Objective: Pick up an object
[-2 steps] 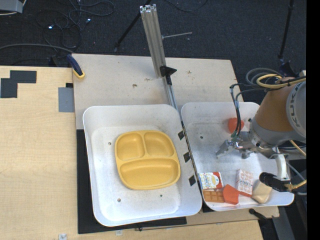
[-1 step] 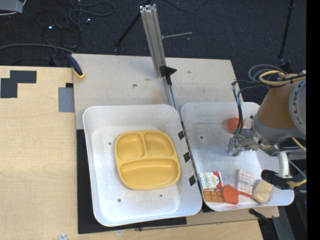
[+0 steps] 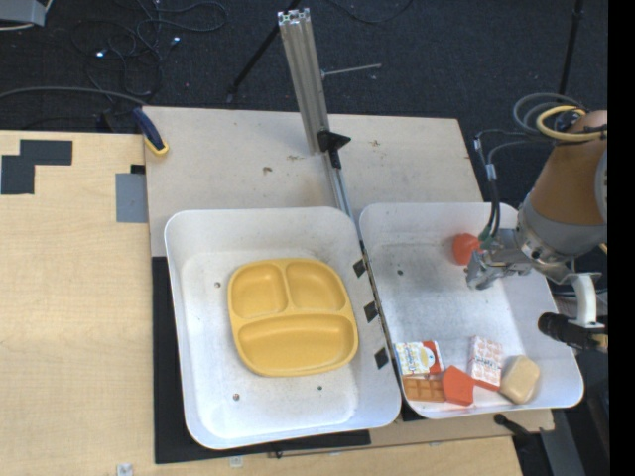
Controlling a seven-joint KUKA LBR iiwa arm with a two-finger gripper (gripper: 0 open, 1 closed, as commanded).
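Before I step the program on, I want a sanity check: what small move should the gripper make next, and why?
Probably a short shift toward the left bin and down: the gripper sits just right of the red ball in the right bin, beside it rather than over it.

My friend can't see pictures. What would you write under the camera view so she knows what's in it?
A grey robot arm's tool hangs over the right white bin, next to a small red ball. Near that bin's front edge lie small snack packs, an orange block and a tan lump. The left white bin holds a yellow divided plate.
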